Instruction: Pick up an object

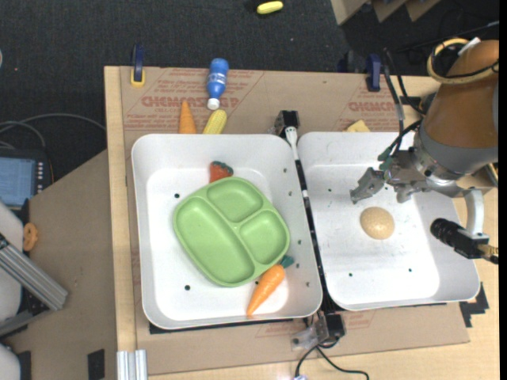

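Potato [378,222] in the right bin [420,279], just below the spread, empty gripper [380,185], looks light, firm and smooth; pinch its middle.

Grey arm [455,133] reaching from right, claw [386,184] lowered, fingers spread

Glossy green plastic plate [230,231] in a smooth white plastic bin [150,212] on matt cardboard [119,133].
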Robot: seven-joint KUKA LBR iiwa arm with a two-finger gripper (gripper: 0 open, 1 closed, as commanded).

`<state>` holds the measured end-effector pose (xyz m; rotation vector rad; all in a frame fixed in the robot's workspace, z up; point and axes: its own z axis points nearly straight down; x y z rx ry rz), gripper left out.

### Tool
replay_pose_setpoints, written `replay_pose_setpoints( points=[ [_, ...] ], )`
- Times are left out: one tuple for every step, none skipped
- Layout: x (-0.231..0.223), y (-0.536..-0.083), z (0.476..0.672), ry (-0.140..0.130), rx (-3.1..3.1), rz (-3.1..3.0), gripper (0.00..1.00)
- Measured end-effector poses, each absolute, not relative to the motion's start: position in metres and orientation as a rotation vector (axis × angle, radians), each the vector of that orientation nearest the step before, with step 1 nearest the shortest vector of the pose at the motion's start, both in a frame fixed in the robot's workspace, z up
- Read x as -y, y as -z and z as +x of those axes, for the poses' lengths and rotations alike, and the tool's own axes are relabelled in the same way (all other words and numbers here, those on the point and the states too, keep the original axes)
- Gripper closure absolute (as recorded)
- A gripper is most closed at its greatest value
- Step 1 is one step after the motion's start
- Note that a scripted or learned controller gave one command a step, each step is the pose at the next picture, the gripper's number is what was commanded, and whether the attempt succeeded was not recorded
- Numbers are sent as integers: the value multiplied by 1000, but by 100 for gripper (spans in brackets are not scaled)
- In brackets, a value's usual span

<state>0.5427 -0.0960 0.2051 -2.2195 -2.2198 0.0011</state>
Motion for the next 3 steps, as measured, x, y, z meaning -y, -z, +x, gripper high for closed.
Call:
replay_pose_setpoints(
  points=[
    [148,-79,554,-5,2214,-2225,0],
    [146,-95,556,3,2222,-2226,100],
    [54,-191,579,13,2236,-2213,100]
  ],
)
